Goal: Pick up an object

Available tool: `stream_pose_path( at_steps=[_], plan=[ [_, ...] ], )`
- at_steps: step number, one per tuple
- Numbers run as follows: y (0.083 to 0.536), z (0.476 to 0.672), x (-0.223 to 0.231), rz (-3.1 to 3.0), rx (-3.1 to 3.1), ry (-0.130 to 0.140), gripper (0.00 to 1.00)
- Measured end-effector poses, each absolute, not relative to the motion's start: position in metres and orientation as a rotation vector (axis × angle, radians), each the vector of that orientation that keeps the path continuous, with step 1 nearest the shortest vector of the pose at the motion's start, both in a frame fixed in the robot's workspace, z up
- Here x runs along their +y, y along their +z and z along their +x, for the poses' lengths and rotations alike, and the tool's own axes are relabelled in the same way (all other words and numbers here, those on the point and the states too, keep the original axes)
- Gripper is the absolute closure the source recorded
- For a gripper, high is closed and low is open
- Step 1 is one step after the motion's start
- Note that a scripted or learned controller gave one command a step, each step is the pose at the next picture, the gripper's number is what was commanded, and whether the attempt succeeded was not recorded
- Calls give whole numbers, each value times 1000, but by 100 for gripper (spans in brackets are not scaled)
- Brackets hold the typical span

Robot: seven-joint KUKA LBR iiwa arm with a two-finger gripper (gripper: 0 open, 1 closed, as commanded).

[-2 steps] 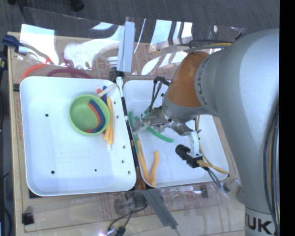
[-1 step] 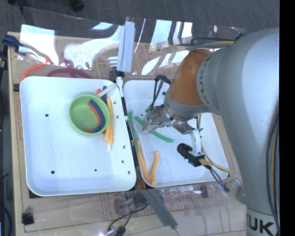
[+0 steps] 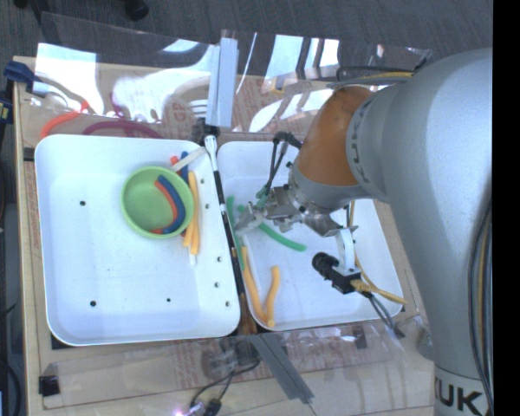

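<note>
The gripper [image 3: 258, 215] is low in the right bin [image 3: 377, 258], by a green strip [image 3: 282, 239]. I can't tell how its jaws stand. A green bowl [image 3: 147, 202] sits in the left bin [image 3: 87, 267].

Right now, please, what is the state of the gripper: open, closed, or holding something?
Gripper: low in the right bin, among the green pieces; whether it is open, closed or holding anything cannot be told.

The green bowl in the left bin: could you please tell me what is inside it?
Inside the green bowl, curved red and blue strips lie against its right wall. A yellow stick rests outside along its right rim. Whatever lies beneath the strips is hidden.
</note>
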State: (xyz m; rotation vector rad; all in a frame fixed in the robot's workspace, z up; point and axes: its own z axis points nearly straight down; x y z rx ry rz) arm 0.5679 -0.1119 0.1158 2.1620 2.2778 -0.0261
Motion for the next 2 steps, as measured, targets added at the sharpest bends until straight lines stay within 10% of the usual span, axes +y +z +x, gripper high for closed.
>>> stream_pose_path(
  at_steps=[1, 2],
  plan=[
    [94, 578, -136, 2134, 2309, 6, 0],
    [97, 526, -159, 2167, 2261, 13, 0]
  ],
)
